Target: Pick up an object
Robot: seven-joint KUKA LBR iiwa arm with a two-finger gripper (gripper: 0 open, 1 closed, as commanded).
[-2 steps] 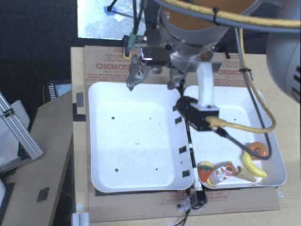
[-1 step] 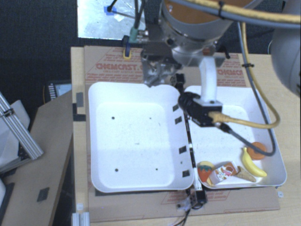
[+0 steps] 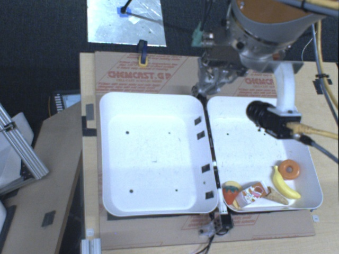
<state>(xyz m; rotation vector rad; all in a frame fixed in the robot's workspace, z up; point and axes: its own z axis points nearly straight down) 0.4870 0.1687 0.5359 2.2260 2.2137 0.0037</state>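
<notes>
Left of the hinge line, the left bin [image 3: 148, 152] lies bare. Above that hinge's far end hangs the tool [image 3: 212, 83], too blurred to judge. Right of it, the banana [image 3: 285, 185], donut [image 3: 289, 168] and packet [image 3: 249, 194] cluster. Probably pre-approach; next, descend there.
</notes>
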